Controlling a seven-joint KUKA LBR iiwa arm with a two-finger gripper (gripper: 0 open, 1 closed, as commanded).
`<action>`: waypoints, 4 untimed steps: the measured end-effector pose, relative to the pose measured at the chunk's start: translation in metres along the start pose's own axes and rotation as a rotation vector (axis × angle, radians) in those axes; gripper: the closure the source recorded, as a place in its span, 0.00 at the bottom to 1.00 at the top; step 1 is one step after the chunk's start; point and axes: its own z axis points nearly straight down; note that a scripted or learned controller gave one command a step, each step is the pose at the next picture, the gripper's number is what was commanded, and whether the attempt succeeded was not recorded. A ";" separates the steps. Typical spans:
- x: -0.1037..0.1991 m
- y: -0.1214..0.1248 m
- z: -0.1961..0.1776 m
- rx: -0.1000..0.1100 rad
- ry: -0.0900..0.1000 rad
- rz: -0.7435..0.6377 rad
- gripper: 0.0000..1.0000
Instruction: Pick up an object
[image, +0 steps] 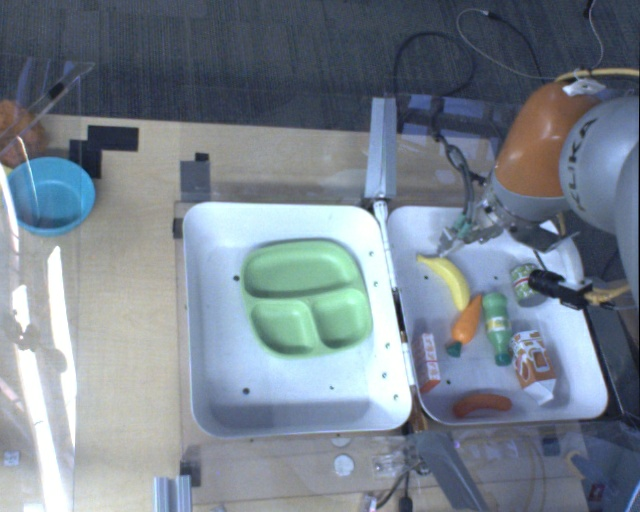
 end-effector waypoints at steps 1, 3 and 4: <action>0.000 0.000 0.000 0.000 0.000 0.000 0.00; 0.004 0.015 0.028 0.028 0.013 -0.097 1.00; 0.031 0.045 -0.058 0.037 0.014 0.020 1.00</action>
